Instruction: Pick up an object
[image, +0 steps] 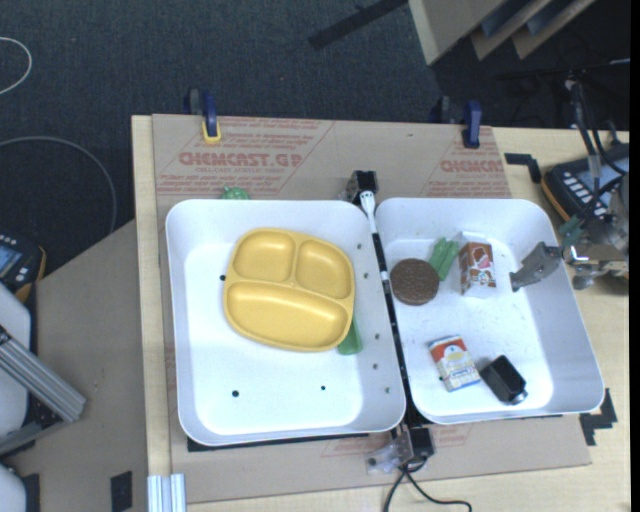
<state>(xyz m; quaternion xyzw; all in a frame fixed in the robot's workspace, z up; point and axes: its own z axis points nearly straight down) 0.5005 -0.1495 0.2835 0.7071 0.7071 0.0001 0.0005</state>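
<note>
Right bin (560, 360): carton (477, 268) (upright) beside hand (532, 268).

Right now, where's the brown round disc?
The brown round disc lies in the right bin, near its upper left, close to the divider between the bins. A green piece sits just up-right of it, with the small carton beyond.

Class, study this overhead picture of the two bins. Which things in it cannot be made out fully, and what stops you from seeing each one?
- Green object: mostly hidden under the yellow divided plate in the left bin; its shape is unclear.
- Gripper: over the right bin's right wall; too small and blurred to tell how its jaws stand.
- Arm: cut off by the right edge.
- Small cartons and: printing too small to read.
</note>
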